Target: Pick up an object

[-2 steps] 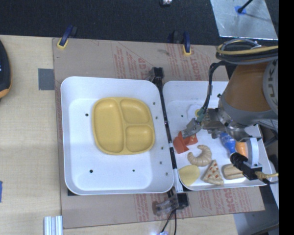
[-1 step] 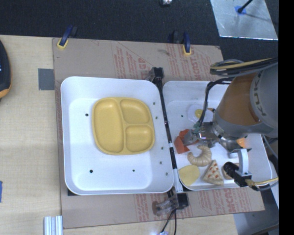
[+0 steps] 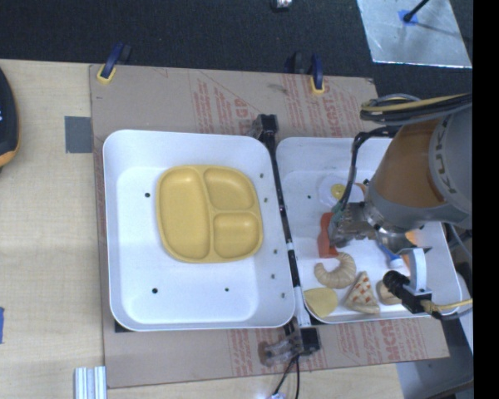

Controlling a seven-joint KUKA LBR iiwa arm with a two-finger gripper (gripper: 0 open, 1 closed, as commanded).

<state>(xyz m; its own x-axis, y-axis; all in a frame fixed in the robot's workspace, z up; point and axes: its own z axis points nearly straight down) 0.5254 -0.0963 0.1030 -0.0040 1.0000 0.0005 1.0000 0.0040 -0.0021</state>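
Front of right bin: pizza-slice toy (image 3: pixel 362 293), croissant (image 3: pixel 338 270) and pale yellow piece (image 3: pixel 320 301) lie along the near wall, none lifted.
Hand (image 3: pixel 339 227): low inside the right bin (image 3: pixel 303 169), just above a red object (image 3: pixel 325 241); spread or pressed together, cannot tell.
Left bin (image 3: pixel 125 223): holds a yellow divided plate (image 3: pixel 209 213).
Progress: approach appears made; grasp and lift are not yet shown.

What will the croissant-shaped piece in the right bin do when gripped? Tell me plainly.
The croissant is curved and lumpy, so two fingers would probably seat best across its thick middle and might slip off the tapering ends. Lying flat, it seems unlikely to roll. It looks like a small toy, so probably light; it lies close to the pizza slice, which a push would likely nudge.
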